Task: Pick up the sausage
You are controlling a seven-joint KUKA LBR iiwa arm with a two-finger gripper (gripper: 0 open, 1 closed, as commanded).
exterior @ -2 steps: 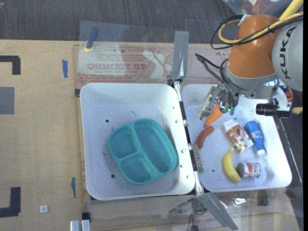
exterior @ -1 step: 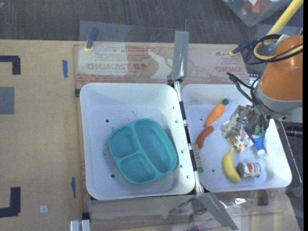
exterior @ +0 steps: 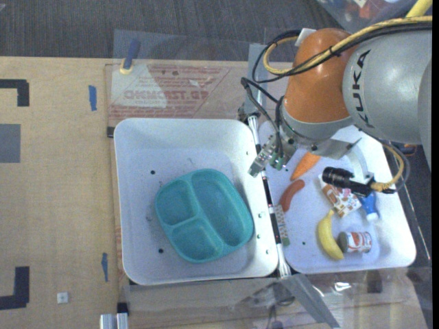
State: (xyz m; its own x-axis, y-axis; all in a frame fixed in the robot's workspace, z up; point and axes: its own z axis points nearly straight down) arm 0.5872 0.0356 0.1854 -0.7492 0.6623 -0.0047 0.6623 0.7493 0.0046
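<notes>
From my screen I see the grey and orange arm coming in from 3 o'clock. Its gripper hangs over the wall where the two white bins meet. I cannot tell if the gripper is open or closed. The sausage lies on the floor of the right bin, near that bin's left wall. It is at about 5 o'clock from the gripper and a little apart from it. It is reddish brown and lies tilted, with its top end pointing to about 1 o'clock. A carrot sits just beside that top end, at 1 o'clock from the sausage, partly under the arm. I cannot tell if the two touch. A small red and white packet lies at 3 o'clock from the sausage. A small blue and white thing is just past the packet, also at 3 o'clock. A banana lies at about 4 o'clock from the sausage, apart from it. A small can lies on its side just beside the banana, at 3 o'clock from it. The left bin holds a teal plate with three parts, toward 5 o'clock of that bin's middle. Both bins sit on a tan bench.
</notes>
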